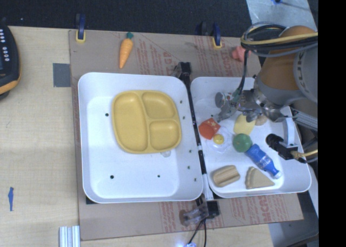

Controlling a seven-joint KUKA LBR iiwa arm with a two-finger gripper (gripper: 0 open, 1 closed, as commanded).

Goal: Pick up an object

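Observation:
My gripper (230, 108) hangs over the upper middle of the right bin (294, 186), reaching in from the right. Just below and left of it lies a red toy (209, 128), with a small yellow piece (218, 139) beside that. A pale yellow fruit (244, 125) sits right under the wrist, partly covered. Lower down are a green ball (241, 142), a blue bottle (263, 159), a bread roll (225, 175) and a sandwich wedge (258, 178). I see nothing held in the gripper.
The left bin (92, 175) holds a yellow divided plate (146, 120). A toy carrot (125, 50) and a pink item (238, 53) lie on the board behind the bins. A black cable fitting (281, 146) hangs off the arm over the right bin's right side.

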